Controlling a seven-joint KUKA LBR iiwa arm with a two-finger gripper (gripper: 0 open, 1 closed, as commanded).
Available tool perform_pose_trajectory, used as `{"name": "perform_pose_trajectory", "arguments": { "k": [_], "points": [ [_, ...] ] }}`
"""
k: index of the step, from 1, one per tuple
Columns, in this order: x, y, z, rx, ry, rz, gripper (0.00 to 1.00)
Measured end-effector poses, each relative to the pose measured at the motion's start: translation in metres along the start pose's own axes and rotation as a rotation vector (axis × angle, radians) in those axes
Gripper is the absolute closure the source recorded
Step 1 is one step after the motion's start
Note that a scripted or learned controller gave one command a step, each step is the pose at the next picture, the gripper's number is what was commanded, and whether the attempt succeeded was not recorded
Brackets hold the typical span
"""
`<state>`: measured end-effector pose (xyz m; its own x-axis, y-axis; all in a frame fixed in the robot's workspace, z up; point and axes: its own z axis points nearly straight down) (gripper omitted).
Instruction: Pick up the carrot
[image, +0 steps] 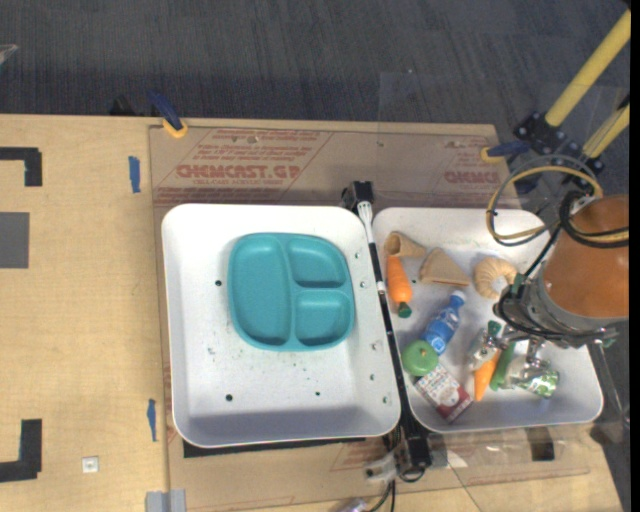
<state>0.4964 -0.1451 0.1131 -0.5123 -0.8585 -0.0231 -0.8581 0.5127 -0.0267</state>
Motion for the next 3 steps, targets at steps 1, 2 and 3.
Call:
{"name": "perform_pose_trajectory", "arguments": {
  "k": [1,2,3],
  "points": [
    [0.000,0.000,0.000,-0.001,0.000,0.000,0.00],
    [-0.017,0.022,0.019,-0.010,0.022,-0.269,0.00],
    [-0.010,0.021,0.021,-0.016,0.010,-0.658,0.00]
  ]
}}
